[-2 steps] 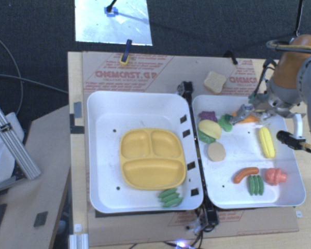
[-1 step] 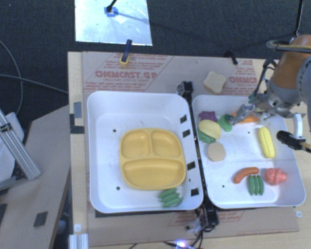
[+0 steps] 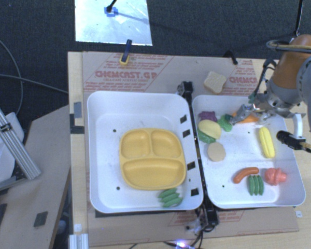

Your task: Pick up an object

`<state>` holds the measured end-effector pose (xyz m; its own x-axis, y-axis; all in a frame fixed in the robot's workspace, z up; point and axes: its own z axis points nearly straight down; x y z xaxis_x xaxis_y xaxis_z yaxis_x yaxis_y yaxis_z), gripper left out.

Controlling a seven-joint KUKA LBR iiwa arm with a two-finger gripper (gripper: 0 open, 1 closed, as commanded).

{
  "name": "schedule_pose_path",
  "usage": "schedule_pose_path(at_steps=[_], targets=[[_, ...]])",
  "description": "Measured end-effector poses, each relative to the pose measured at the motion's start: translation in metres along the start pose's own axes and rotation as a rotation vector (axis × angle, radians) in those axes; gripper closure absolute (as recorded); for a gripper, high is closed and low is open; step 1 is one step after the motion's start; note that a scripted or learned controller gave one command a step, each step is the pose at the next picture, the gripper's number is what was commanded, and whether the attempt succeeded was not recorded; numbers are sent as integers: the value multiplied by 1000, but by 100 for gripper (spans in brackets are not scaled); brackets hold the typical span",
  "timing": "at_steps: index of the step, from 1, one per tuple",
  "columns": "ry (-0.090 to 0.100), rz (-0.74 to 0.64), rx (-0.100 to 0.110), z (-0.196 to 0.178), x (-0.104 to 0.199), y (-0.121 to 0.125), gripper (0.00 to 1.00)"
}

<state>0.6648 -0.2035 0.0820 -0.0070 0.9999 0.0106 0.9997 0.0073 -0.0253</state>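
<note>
Bench [image 3: 145,66]: carries two shallow white bins side by side, under protective printed sheeting.

Left bin [image 3: 101,139]: holds a yellow divided tray [image 3: 152,157] near its centre and a green pea pod [image 3: 169,197] at its near edge, toward the right corner.

Right bin [image 3: 295,191]: holds the toy foods.
- Purple piece [image 3: 207,116] and yellow-green pear-like piece [image 3: 209,129], touching, at the far-left corner.
- Beige round piece [image 3: 216,151] just below them along the left side.
- Green piece [image 3: 226,123] and orange carrot-like piece [image 3: 246,119] at the far edge.
- Yellow corn cob [image 3: 266,141] right of centre, lying lengthwise.
- Orange sausage [image 3: 245,174] and green bean bundle [image 3: 255,184], close together near the near edge.
- Pink piece [image 3: 275,176] toward the near-right corner.

Outside the bins: a tan bread slice [image 3: 215,82] on the bench beyond the right bin's far edge.

Gripper [image 3: 247,111]: low over the right bin's far edge, at the carrot-like piece; whether it is released or clenched cannot be told, and no item is seen grasped.
</note>
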Motion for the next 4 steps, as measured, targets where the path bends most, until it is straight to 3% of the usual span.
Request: schedule_pose_path(at_steps=[1, 2, 3, 4], targets=[[0, 0, 0, 0, 0, 0, 0], [-9, 9, -20, 0, -3, -86, 0], [-8, 12, -19, 3, -3, -183, 0], [-12, -1, -31, 0, 18, -121, 0]])
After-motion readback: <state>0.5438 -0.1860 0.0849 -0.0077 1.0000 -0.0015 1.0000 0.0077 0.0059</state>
